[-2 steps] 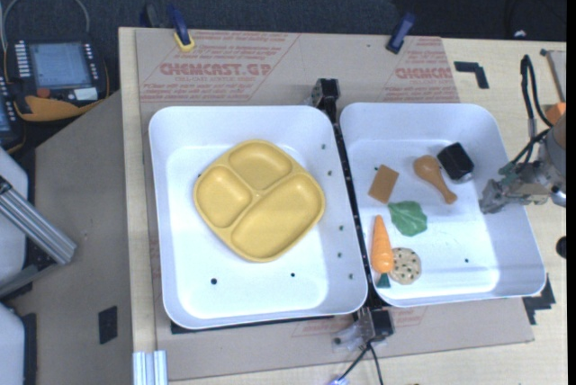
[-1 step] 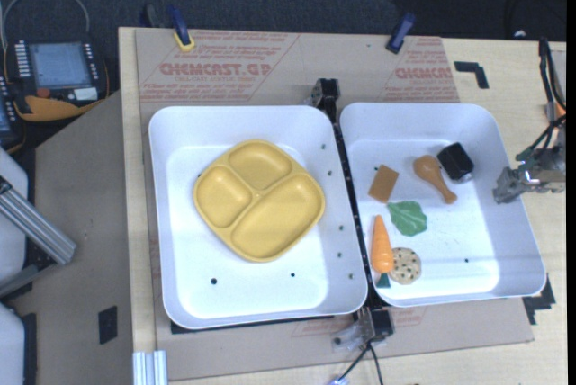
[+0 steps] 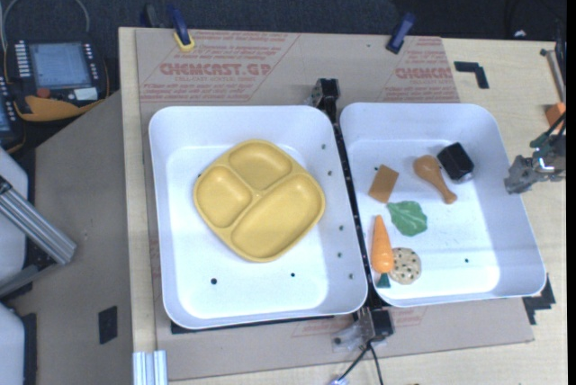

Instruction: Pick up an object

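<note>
Where it lies, orange carrot point(image 3: 382, 245) tapers upward.

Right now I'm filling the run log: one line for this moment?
gripper: outside right bin, right rim | holding: nothing seen | nearest: black block | plate: left bin

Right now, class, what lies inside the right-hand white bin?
Inside the right bin: a carrot, cookie, green leaf, drumstick, brown slab and black block. Whatever lies beneath them is covered.

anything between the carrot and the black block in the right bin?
Yes. In the camera view, the green leaf and the drumstick lie between the carrot and the black block.
</note>
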Robot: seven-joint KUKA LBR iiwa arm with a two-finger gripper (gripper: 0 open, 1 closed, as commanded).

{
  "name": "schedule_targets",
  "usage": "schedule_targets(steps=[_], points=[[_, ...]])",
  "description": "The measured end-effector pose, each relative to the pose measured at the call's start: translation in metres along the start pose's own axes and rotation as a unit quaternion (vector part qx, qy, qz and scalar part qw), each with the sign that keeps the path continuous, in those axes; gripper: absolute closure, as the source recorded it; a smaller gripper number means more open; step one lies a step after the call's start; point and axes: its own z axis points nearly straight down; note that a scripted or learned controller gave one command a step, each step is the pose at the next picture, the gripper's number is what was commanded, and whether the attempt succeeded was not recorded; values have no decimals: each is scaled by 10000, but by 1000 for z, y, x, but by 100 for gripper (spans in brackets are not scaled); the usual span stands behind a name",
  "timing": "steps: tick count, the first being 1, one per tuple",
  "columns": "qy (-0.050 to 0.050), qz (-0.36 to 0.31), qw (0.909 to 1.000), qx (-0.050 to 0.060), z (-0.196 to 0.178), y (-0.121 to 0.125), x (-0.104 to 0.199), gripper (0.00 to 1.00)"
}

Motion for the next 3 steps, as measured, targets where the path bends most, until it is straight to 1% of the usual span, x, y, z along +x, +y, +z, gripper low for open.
schedule_targets(steps=[1,3], points=[[19,-5,10000,31,11,17,51,100],[19,-22,10000,12,-7,43,158,100]])
